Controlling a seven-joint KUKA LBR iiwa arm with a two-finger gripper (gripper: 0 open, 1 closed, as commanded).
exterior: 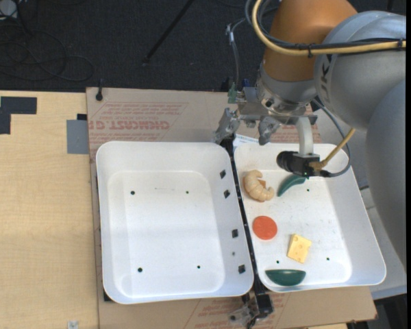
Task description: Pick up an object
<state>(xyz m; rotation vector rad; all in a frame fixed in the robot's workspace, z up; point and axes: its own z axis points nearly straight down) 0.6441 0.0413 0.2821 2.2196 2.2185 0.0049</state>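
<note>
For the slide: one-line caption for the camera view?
Arm's hand hovers at the right bin's far edge; croissant, red disc and yellow block lie inside.

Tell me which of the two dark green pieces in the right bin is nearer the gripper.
The curved green piece at the bin's far side, beside the croissant, just below the gripper. The other green piece lies at the near rim, under the yellow block.
</note>
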